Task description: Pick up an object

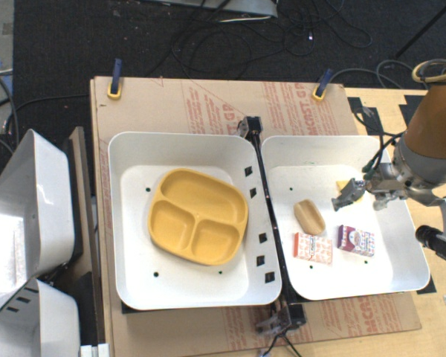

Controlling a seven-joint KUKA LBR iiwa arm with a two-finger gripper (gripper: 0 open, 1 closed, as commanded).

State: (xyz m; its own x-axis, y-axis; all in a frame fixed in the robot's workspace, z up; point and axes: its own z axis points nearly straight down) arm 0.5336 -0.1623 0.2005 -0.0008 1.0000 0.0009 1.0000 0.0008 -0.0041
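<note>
Yellow divided plate (198, 216), tan bread-like piece (309, 216), red-and-white patterned packet (313, 248), purple-and-white carton (355, 240), 2 white bins (126, 199)

Red printed lettering runs across the brown cardboard sheet (208, 103) under the bins, at the top centre and along the bottom right of the frame, but it is upside down and too blurred to read. The small red-and-white packet (313, 248) and purple carton (355, 240) at lower right bear print too small to make out.
</note>
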